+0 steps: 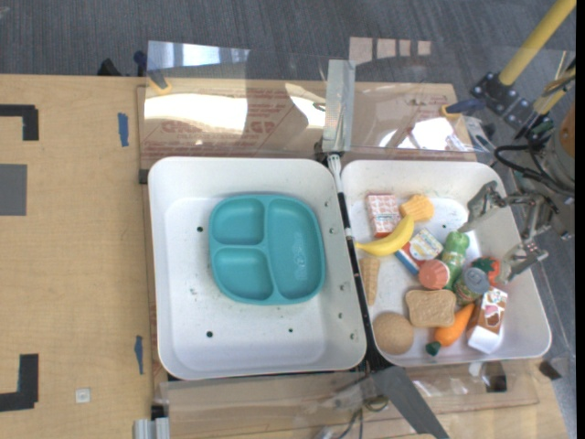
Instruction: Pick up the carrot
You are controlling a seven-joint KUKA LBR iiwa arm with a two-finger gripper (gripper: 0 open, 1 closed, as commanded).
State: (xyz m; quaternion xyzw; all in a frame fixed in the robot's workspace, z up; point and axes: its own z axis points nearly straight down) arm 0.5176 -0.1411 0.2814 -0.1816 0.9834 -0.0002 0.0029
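Note:
The carrot (455,325), orange with a small green tip, lies slanted near the front of the right bin (535,337). It sits between a slice of bread (430,307) and a small red-and-white carton (491,317). My gripper (505,228) hovers over the bin's right side, up and to the right of the carrot and apart from it. It is open, with its two fingers spread and nothing between them.
The right bin also holds a banana (388,239), a red-white box (381,213), a green bottle (454,245), a tomato (433,274), a can (473,282), a cone (369,277) and a round bun (394,331). A teal divided plate (268,248) lies in the left bin (174,245).

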